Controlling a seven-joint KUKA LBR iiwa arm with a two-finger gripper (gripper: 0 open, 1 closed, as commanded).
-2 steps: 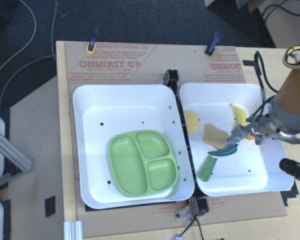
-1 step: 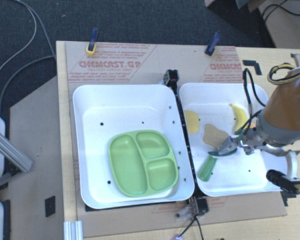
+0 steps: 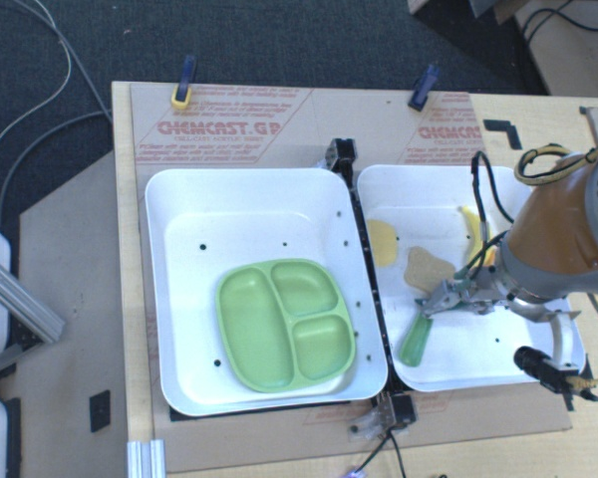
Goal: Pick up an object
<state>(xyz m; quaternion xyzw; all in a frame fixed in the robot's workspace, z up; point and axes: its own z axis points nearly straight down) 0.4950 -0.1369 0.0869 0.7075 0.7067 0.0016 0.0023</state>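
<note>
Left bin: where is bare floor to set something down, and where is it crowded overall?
In the left bin, bare floor runs along the far wall and the left wall around the green divided plate. The right bin is crowded: a yellow piece, a tan piece, a green tool and the gripper cluster there.

Bins [image 3: 179,207]: smooth, glossy white plastic. Tray [image 3: 279,322]: matt green plastic. Bench [image 3: 229,127]: printed brown protective paper over board. Gripper [image 3: 441,300]: bare grey metal.
</note>
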